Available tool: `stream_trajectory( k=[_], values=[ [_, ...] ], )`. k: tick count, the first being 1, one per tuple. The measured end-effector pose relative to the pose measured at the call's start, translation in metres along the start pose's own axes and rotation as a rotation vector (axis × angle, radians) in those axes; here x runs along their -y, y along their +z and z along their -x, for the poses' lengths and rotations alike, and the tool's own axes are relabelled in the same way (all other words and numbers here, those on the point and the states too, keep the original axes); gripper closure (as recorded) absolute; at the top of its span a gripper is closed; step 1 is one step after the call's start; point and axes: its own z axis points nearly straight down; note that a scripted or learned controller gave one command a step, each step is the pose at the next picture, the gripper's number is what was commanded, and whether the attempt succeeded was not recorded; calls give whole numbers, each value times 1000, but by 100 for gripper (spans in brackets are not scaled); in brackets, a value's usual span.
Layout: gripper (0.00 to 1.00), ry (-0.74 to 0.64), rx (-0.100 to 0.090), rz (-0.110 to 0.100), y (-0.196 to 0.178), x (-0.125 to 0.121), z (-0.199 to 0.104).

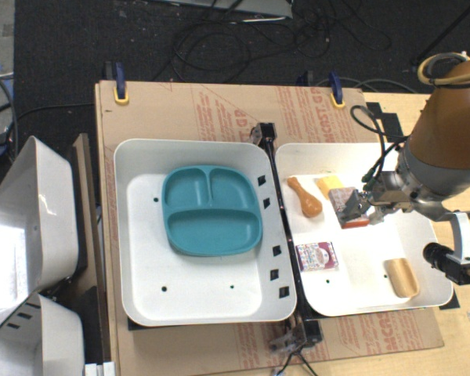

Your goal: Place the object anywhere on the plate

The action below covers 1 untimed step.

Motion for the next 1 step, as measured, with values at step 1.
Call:
stream_trajectory(
  k=[1],
  values=[
    [100,0,0,-2,13,1,-50]
  ],
)
